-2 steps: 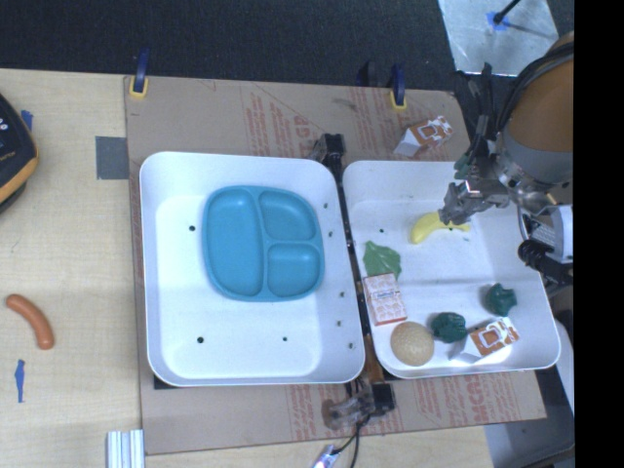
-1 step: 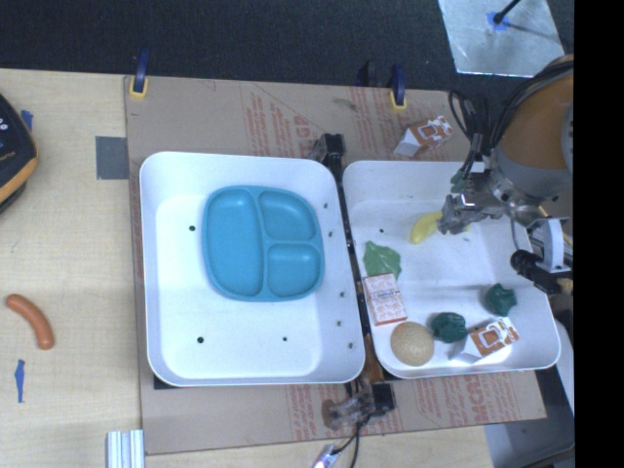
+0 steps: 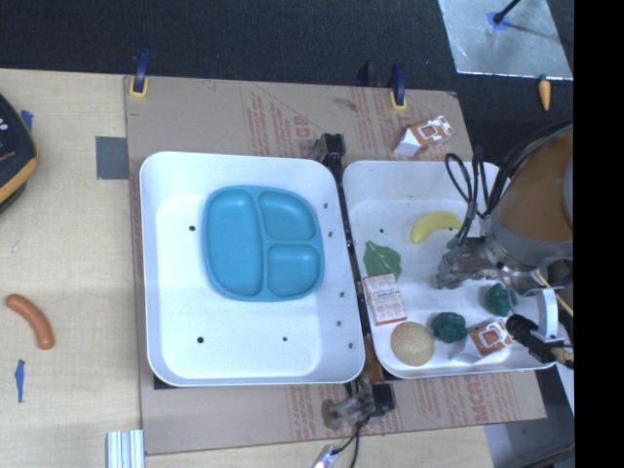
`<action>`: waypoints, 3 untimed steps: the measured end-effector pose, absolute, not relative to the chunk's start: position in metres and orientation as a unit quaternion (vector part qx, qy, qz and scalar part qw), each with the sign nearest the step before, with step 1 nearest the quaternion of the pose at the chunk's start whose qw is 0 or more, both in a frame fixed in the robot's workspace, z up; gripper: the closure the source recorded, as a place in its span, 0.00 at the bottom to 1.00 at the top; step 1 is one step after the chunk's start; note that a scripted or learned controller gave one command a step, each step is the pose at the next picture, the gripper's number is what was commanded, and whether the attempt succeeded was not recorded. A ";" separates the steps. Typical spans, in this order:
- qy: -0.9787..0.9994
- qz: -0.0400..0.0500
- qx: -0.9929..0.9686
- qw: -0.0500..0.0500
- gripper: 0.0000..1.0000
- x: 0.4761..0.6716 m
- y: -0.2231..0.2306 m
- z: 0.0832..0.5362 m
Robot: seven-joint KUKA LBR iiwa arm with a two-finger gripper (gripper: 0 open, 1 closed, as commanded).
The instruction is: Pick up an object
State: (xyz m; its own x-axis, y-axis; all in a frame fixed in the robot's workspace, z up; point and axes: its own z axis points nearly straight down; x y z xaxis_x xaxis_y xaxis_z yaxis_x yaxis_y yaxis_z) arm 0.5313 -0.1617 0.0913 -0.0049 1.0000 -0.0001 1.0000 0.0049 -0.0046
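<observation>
On the right, the white bin [image 3: 390, 178] holds the toys. Low inside it sits the gripper [image 3: 456, 271]; I cannot tell its state. Just up and left lies the yellow banana [image 3: 435, 225], its long side pointing across the bin.

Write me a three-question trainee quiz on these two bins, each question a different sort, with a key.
1. True or false: the blue plate lies in the left bin.
2. Multiple choice: in the right bin, what lies right beside the tan ball, farther from the camera? A) banana B) red-and-white packet C) sausage
3. Fill in: the sausage lies on the ____, outside both bins.

Key
1. True.
2. B: the packet lies there; the banana lies farther back, near the gripper.
3. Bench, left of the left bin.
</observation>
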 end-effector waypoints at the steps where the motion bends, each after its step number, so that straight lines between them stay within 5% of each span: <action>1: -0.709 0.000 -0.706 0.001 0.00 0.602 -0.152 0.097; 2: -0.709 0.003 -0.705 0.003 0.00 0.655 -0.183 0.091; 3: -0.709 -0.001 -0.705 0.001 0.00 0.657 -0.085 0.193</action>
State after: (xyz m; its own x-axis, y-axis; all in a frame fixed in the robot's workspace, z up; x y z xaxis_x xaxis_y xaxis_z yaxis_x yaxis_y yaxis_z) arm 0.6572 -0.0849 0.1935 -0.0055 1.0000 0.0015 1.0000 0.0055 0.0000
